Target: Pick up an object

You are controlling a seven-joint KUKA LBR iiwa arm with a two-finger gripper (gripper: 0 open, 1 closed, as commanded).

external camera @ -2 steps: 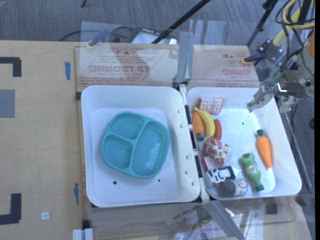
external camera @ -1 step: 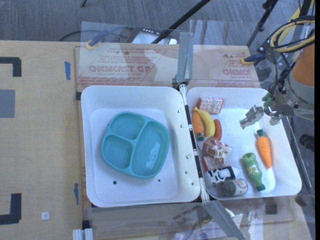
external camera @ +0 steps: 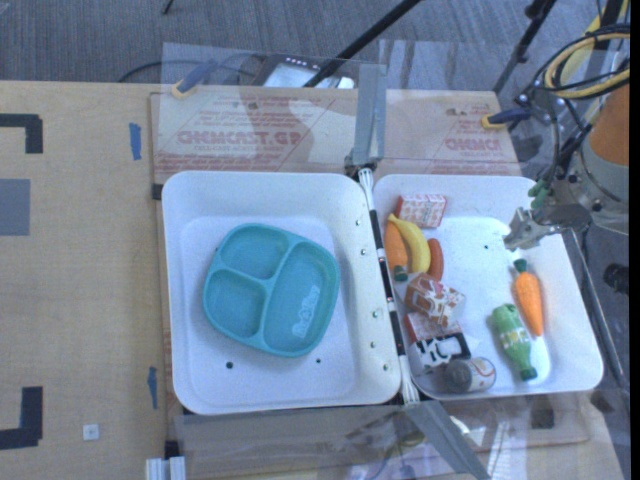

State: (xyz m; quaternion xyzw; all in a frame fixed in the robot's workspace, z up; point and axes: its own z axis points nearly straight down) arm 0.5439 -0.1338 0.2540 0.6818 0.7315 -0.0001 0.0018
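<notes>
Nothing has been picked up yet, as far as can be judged. The gripper [external camera: 524, 230] is seen near the right edge of the right bin [external camera: 480, 236], toward its far corner, and nothing is seen between its fingers; whether they are apart or together cannot be told.

All candidate things are lying in the right bin. A carrot [external camera: 528, 301] is placed just below the gripper, close to the right edge, with a green bottle [external camera: 516, 341] beside it. A banana [external camera: 411, 243] and small boxes [external camera: 432, 302] are crowded along the left edge. A teal divided plate [external camera: 270, 288] rests in the left bin [external camera: 190, 218].

The descent, the closing and the lift are all judged still to be done.
</notes>
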